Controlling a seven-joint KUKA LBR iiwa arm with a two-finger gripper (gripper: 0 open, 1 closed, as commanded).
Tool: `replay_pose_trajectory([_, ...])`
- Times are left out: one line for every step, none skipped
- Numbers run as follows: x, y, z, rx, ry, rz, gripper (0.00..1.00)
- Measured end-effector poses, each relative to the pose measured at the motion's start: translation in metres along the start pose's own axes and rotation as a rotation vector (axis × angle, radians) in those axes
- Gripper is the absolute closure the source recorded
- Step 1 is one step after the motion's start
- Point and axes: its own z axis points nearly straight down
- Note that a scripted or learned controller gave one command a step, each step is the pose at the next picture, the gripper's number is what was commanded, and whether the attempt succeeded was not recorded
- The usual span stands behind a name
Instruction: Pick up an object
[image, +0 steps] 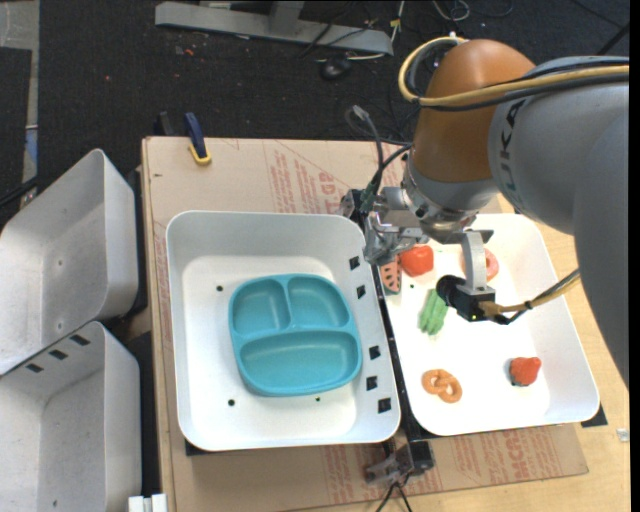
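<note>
Brown board bench (260, 170); right shallow white bin (545, 340), upper-left corner: jaws, opening cannot tell. Red-orange rounded toy piece (417, 260) just right of jaws, nearest candidate.

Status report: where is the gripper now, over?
Gripper at right bin, back left corner. Orange toy beside it. Green toy close by.

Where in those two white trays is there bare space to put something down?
Left bin: just the strip around the blue plate. Right bin: bare floor along its right side above the red piece, and between the pretzel and that piece. Its upper-left corner is crowded: the gripper hangs there by an orange piece and a green piece.
</note>
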Motion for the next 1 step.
replay_pose_trajectory([0.0561, 0.0006, 0.0023, -0.003, 0.000, -0.001, 1.00])
